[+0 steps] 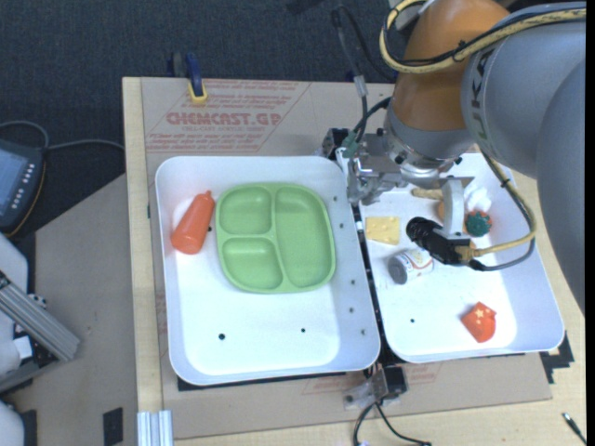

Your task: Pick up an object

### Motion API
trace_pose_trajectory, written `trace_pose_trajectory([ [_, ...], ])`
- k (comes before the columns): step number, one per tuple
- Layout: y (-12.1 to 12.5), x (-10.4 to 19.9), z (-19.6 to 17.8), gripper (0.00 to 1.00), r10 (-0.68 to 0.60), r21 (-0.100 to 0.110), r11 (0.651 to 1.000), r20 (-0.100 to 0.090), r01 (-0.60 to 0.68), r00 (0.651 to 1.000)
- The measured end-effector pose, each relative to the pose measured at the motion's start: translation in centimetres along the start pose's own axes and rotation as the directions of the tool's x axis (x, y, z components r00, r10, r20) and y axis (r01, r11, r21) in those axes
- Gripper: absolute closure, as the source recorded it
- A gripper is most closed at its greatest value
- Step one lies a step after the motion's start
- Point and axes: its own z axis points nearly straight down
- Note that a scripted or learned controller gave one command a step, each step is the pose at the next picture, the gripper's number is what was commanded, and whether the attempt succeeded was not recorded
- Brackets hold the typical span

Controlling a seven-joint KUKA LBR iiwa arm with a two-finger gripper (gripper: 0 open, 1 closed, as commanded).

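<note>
A grey robot arm with an orange band enters from the right of the frame and bends down over the upper part of the right-hand bin (521,337), 1 of 2 shallow white bins sitting side by side on a tan worktop (149,249). Its hand (367,182) hangs at the upper left corner of that bin, close to the divide between the 2 bins; the arm's bulk covers it, so whether it is wide, narrow or holding anything cannot be told. Just below the hand lies a pale yellow wedge (382,229), flat on the bin floor. Lower still is a small grey cylinder (407,267) on its side, and a small orange-red object (480,321) sits well apart toward the lower right. A teal and white item (478,219) lies near the right of centre, partly crossed by a cable. In the left-hand bin (270,351), a green divided plate (276,237) with 3 compartments fills the middle, with an orange bottle (192,222) lying just beside its left edge. The step appears to be the approach: nothing is seen lifted. The yellow wedge looks the nearest candidate. The next move likely calls for a short shift toward it, a straight descent, then closing on its thin edges without scraping the bin wall.
</note>
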Motion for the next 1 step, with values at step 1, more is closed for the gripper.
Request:
trace_pose_trajectory([
  [1, 0.29, -0.97, 2.07, 1.00, 0.006, 0.009, 1.000, 0.001, -0.006, 1.000],
])
